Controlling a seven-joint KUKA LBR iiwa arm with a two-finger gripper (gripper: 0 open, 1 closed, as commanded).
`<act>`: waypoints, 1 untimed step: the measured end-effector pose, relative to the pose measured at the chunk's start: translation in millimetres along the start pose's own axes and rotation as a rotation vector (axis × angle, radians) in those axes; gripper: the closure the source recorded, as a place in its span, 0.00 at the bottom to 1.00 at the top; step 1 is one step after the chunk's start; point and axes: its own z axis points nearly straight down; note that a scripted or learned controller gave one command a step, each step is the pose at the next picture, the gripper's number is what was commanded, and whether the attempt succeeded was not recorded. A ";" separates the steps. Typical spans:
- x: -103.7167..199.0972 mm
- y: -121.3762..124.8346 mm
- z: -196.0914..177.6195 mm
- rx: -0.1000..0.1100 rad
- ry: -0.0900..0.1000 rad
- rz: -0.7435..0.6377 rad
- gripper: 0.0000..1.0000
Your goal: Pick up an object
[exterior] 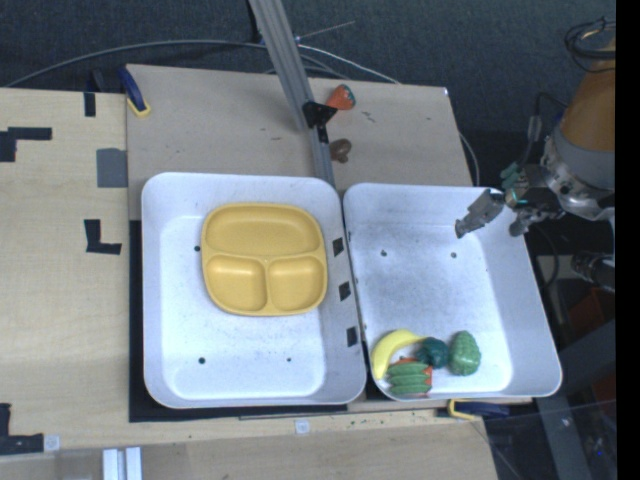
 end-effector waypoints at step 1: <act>0.0 0.0 0.0 0.000 0.000 0.000 0.00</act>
